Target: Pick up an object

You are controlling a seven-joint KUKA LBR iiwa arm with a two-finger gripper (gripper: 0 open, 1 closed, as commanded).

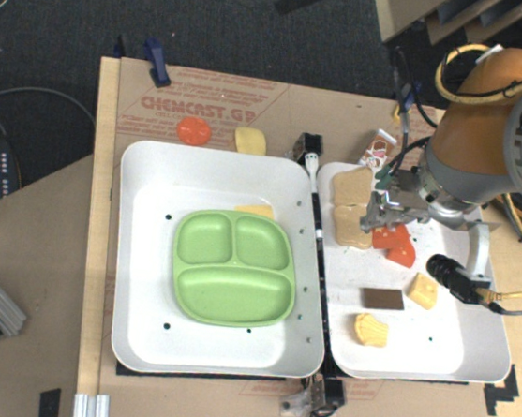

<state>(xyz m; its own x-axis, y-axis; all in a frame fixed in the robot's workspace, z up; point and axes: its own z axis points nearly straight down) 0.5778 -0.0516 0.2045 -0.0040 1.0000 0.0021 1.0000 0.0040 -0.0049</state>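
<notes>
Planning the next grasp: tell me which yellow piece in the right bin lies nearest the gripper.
The yellow chunk right of the brown block; the other yellow piece lies below that block, farther from the gripper.

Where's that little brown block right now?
In the camera view, the brown block lies flat in the right bin, just above the yellow ridged piece and left of the yellow wedge.

You looked down at a slant from one fixed camera above the table (208,102). It framed both white bins (142,179) closely.
</notes>
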